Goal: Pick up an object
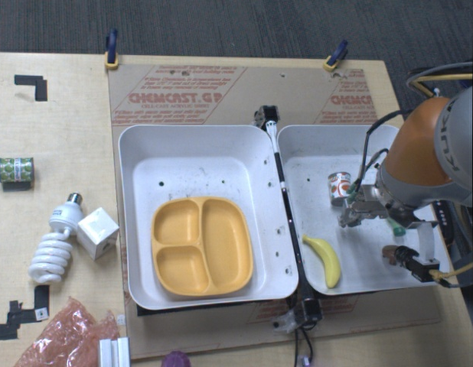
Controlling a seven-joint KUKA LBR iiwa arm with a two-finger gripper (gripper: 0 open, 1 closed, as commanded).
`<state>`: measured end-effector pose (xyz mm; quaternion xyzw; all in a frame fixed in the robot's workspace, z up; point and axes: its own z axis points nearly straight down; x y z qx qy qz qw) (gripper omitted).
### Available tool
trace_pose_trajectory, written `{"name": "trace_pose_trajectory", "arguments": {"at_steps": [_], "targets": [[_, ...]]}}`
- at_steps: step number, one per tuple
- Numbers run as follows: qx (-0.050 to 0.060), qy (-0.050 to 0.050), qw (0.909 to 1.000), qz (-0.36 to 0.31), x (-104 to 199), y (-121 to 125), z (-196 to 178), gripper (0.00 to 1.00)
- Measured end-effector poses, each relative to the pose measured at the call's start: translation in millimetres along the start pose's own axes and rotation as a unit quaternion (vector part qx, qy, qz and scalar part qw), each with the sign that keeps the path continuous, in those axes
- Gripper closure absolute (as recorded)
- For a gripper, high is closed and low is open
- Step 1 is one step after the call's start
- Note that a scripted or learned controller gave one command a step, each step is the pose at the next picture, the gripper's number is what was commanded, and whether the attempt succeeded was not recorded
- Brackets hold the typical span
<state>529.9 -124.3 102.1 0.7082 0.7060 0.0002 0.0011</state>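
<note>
My gripper [351, 214] hangs low over the middle of the right bin [309, 163], below the arm's orange band. A small red and white can [340, 187] stands just up and left of it, very close to its tip; I cannot tell whether they touch. A yellow banana [325, 261] lies near the bin's front edge, down and left of the gripper and apart from it. A small brown object [393, 252] sits near the bin's front right, partly hidden by the arm's fittings.
The left bin [137, 167] holds a yellow divided plate [202, 245]. On the bench to the left lie a spiral light bulb [54, 243], a white cube [98, 232], a green can [16, 171] and a pink mesh bag [64, 333].
</note>
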Motion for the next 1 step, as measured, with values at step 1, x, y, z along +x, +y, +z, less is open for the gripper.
{"name": "trace_pose_trajectory", "arguments": {"at_steps": [1], "targets": [[0.000,0.000,1.0000,0.000,0.0,0.0,0.0,0.00]]}}
